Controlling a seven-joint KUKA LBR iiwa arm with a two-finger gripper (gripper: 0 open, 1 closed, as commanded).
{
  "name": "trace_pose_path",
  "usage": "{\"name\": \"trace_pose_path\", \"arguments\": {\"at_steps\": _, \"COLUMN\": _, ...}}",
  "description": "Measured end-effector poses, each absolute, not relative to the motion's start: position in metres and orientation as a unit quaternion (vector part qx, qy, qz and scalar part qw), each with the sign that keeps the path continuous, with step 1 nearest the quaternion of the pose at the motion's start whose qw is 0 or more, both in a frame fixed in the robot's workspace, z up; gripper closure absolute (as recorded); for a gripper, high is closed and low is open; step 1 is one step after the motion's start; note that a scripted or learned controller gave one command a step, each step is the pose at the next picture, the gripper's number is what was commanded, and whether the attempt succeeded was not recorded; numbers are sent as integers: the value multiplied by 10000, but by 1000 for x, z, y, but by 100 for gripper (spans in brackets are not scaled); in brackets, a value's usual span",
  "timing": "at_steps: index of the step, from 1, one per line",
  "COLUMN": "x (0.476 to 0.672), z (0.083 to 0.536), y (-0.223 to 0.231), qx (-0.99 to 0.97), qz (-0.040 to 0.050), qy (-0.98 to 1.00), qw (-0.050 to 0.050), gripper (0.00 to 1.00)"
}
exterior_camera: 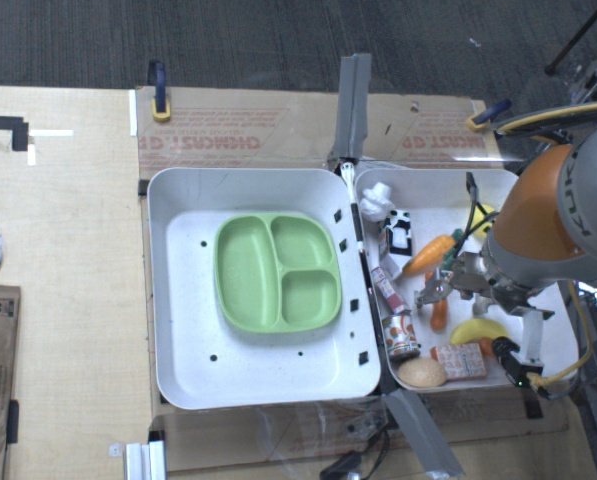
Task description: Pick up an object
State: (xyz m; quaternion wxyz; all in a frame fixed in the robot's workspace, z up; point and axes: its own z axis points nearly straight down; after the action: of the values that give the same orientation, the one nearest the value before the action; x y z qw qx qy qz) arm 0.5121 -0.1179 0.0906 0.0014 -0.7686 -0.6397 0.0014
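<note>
My gripper (pixel 437 290) hangs low over the middle of the right bin (pixel 428 181), with the grey and orange arm (pixel 543 218) reaching in from the right. Just below it lies a small red-orange piece (pixel 438 315). An orange carrot (pixel 428 253) lies just above and left of the gripper. A yellow banana (pixel 475 330) lies to its lower right. Nothing can be seen held in the gripper.
The right bin also holds a white crumpled item (pixel 376 203), a black-and-white item (pixel 399 234), a pink wrapper (pixel 386 286), a can (pixel 400 333), a bread roll (pixel 421 372) and a red-and-white packet (pixel 463 360). The left bin (pixel 163 268) holds a green divided plate (pixel 276 271).
</note>
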Motion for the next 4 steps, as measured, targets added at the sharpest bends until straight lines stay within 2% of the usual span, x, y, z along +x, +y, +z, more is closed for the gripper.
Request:
{"name": "trace_pose_path", "arguments": {"at_steps": 1, "x": 512, "z": 99, "y": -119, "qx": -7692, "qz": 24, "qy": -6390, "qw": 22, "gripper": 100}}
{"name": "trace_pose_path", "arguments": {"at_steps": 2, "x": 573, "z": 191, "y": -66, "qx": -7200, "qz": 13, "qy": -6940, "qw": 0, "gripper": 100}}
{"name": "trace_pose_path", "arguments": {"at_steps": 3, "x": 552, "z": 206, "y": -71, "qx": -7516, "qz": 20, "qy": -6596, "qw": 10, "gripper": 100}}
{"name": "trace_pose_path", "arguments": {"at_steps": 4, "x": 552, "z": 206, "y": -71, "qx": -7517, "qz": 20, "qy": -6595, "qw": 10, "gripper": 0}}
